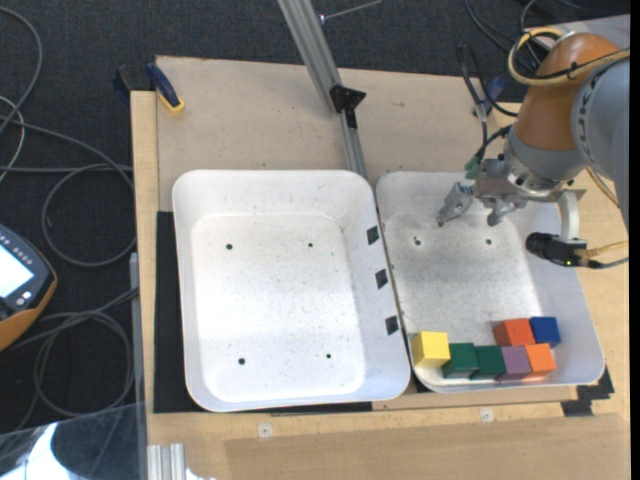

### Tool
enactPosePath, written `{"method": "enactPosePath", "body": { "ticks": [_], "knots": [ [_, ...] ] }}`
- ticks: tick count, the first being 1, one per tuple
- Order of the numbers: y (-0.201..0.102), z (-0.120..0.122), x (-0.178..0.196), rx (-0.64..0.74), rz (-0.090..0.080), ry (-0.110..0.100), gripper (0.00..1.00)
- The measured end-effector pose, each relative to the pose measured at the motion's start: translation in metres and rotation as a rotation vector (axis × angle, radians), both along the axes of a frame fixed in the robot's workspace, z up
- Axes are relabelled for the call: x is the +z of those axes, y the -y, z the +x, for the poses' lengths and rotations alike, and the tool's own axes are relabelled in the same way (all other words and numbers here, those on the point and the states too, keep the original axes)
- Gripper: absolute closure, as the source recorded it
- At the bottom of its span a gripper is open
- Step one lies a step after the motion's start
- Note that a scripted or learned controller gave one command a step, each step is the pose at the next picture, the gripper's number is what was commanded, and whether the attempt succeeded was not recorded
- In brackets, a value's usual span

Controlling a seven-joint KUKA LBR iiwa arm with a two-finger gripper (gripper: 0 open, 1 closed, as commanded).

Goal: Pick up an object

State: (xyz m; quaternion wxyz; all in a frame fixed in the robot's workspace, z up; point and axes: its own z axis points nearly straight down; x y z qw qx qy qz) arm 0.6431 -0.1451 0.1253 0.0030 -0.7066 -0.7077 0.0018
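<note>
Several coloured blocks lie bunched along the near edge of the right bin (460,278): a yellow block (432,346), a green block (462,356), a dark green block (490,361), a purple block (516,362), an orange block (541,358), a red block (516,331) and a blue block (545,328). My gripper (468,214) hovers over the far end of the right bin, well away from the blocks. It is open, and nothing sits between its two fingers.
The left bin (270,288) sits beside the right one. A slanted metal pole (310,38) crosses the back of the bench. A blue and yellow clamp (165,88) grips the far left corner. Cables and a handheld device (15,283) lie on the floor at left.
</note>
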Motion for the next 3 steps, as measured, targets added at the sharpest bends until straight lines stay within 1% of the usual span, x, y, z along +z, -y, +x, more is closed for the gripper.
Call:
{"method": "enactPosePath", "body": {
  "ticks": [1, 2, 3],
  "knots": [
    [0.0, 0.002, 0.015, 0.0, -0.001, 0.009, 1.0],
    [-0.004, -0.005, 0.072, 0.0, -0.003, 0.014, 1.0],
    [-0.005, -0.004, 0.096, 0.0, -0.002, 0.012, 1.0]
  ]
}}
